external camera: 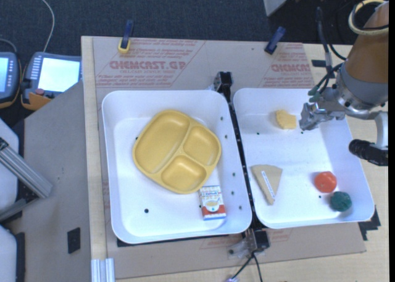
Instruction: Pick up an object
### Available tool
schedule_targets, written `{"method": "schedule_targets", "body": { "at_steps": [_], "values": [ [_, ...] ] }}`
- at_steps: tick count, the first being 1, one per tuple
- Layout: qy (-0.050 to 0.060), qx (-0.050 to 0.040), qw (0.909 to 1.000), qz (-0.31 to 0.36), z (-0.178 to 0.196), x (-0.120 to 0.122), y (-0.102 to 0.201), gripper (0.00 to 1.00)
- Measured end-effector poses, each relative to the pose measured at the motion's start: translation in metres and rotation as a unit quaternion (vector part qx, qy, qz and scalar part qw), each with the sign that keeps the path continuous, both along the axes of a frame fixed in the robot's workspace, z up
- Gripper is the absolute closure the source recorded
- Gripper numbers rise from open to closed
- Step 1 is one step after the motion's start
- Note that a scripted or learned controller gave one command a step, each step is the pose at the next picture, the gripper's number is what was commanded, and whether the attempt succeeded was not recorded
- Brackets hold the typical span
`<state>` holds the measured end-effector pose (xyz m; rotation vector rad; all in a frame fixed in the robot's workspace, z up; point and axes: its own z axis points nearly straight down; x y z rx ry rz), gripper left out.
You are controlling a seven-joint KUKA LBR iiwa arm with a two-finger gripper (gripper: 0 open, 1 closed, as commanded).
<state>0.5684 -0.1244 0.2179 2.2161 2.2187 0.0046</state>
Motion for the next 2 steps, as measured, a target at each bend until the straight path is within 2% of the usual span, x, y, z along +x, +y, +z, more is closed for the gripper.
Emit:
{"method": "schedule_targets", "body": {
  "at_steps": [1,2],
  "values": [
    [0.000,0.0002,1.0000,0.000,0.034,0.001,0.000,1.00],
    [0.002,0.0008,1.0000,0.002,0.024,0.018,0.056,1.00]
  ]
}}
